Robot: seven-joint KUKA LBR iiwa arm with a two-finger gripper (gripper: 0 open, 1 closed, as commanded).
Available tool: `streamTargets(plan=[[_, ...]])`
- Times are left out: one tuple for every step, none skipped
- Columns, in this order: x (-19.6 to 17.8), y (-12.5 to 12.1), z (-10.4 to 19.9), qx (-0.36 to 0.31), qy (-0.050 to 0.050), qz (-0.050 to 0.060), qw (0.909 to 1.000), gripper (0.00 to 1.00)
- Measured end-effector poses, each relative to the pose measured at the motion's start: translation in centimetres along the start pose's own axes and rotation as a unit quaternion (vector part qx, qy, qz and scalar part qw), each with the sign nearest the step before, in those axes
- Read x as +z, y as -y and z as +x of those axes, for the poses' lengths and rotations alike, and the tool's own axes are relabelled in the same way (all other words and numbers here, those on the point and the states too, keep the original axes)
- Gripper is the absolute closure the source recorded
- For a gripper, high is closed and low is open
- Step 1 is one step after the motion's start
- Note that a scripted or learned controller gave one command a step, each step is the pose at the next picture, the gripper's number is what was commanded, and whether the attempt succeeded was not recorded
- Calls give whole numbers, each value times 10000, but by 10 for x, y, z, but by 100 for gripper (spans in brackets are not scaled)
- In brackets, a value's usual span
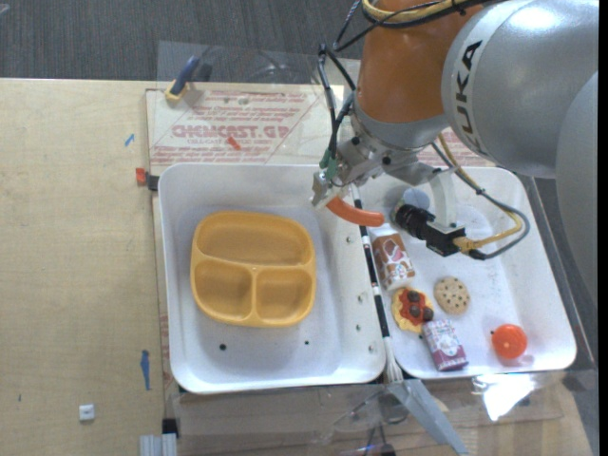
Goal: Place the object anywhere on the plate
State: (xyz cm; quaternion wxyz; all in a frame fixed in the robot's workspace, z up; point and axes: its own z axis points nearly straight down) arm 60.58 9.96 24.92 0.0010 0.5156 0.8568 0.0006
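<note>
Since the yellow plate (253,267) sits wide open in the left bin (180,283), dropping onto it looks easy. The gripper (328,190) hangs over the divider between the bins with a small orange carrot-like piece (355,214) just under it, but I can't tell if it's actually pinched. Probably light, stiff, slick plastic, so grab mid-length.

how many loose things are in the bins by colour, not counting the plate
Orange: 2, a carrot-like piece by the claw and a small ball
Red or brown packets: 2, one and one
Tan cookie: 1
Pizza-like piece, yellow and red: 1
Total: 6
The yellow plate sits apart in the left bin.
</note>
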Motion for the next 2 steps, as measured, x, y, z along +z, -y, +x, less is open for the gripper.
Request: streamTargets(plan=[[69,-34,60,-216,-8,20,9998,100],[68,-34,60,-215,-7,14,9998,0]])
